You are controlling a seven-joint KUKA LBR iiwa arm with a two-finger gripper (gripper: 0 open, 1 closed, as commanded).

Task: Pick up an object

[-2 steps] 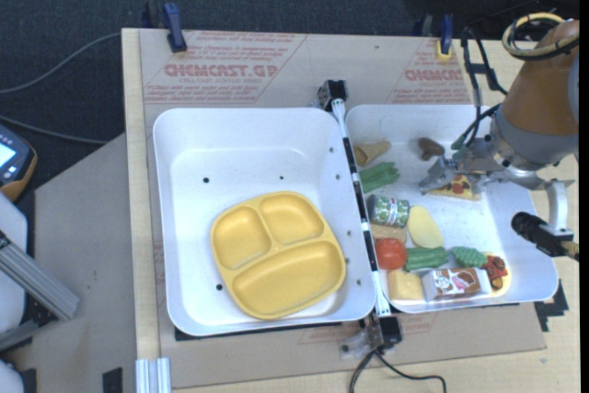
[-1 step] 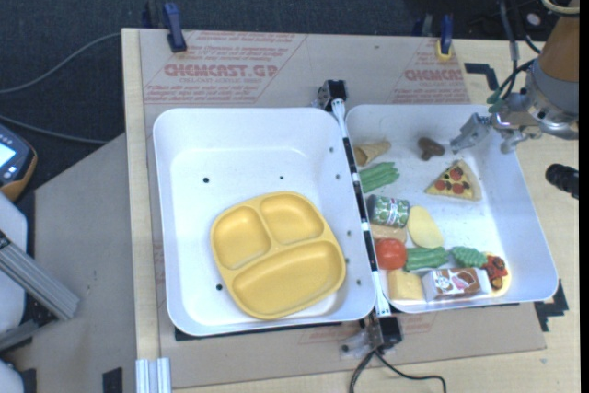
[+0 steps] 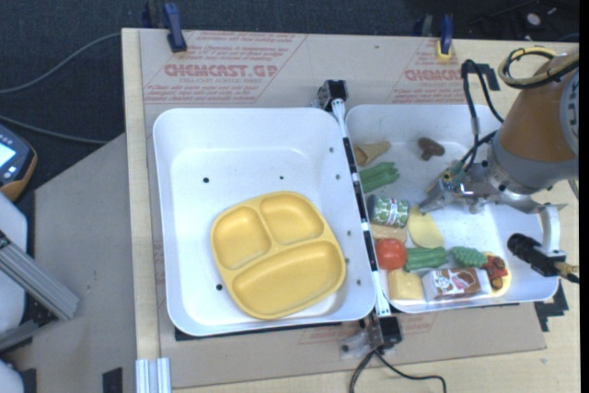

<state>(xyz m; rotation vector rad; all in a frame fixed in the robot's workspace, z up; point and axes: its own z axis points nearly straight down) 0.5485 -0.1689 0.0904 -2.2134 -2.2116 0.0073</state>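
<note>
The gripper point(image 3: 440, 192) hung in the right bin point(image 3: 515, 117), near the can point(image 3: 389, 213); whether its jaws were open I could not tell. Toy food crowded the bin's near edge, so a grasp might nudge neighbours and slip. The desk point(image 3: 221, 69) board read "CHEMCAST GP"

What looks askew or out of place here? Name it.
Nothing looks spilled or damaged. The yellow divided tray sits rotated, out of line with the left bin's walls. The toy foods lie jumbled along the right bin's near-left side, by the gripper.
</note>
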